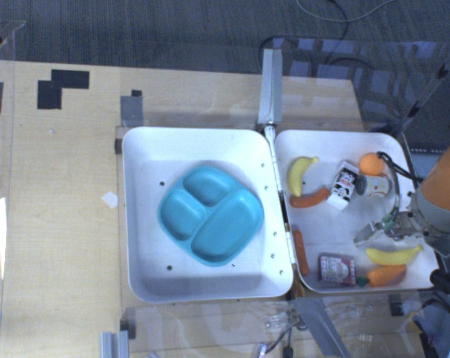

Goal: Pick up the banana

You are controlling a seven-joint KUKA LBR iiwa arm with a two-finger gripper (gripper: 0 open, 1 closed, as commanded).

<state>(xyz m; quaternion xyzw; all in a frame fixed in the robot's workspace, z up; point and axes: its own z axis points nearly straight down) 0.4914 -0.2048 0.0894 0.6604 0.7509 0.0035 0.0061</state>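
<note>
The gripper (374, 232) hangs low over the right bin (323, 226), fingers spread and pinching nothing. A banana (392, 256) lies just below it, touching a carrot (385, 275). Another banana (299, 173) rests well off to its upper left.

Arm (442, 192) cut off at right edge; gripper (385, 228) fingers too small to tell apart.

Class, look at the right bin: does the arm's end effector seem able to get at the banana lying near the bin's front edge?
Probably yes. The end effector hangs just above and left of that banana, whose top is uncovered; only a carrot lies against its front side.
</note>
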